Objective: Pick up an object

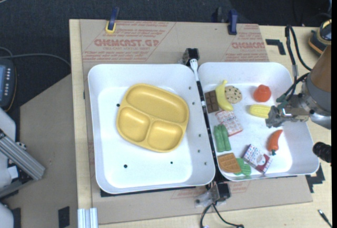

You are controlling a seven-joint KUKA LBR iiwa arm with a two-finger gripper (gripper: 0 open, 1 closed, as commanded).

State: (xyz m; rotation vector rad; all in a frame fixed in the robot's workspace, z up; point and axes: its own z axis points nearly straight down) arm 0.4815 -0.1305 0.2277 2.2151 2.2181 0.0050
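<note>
Here the gripper hangs low over the right shallow white bin, just beside the right end of a yellow plastic corn cob and just above an orange-red toy pepper; whether it is wide or narrow cannot be told, and nothing is seen held. Near them lie a red-orange round toy, a yellow banana and a speckled round cookie. The left white bin on the counter carries a yellow three-compartment plastic tray.
</note>
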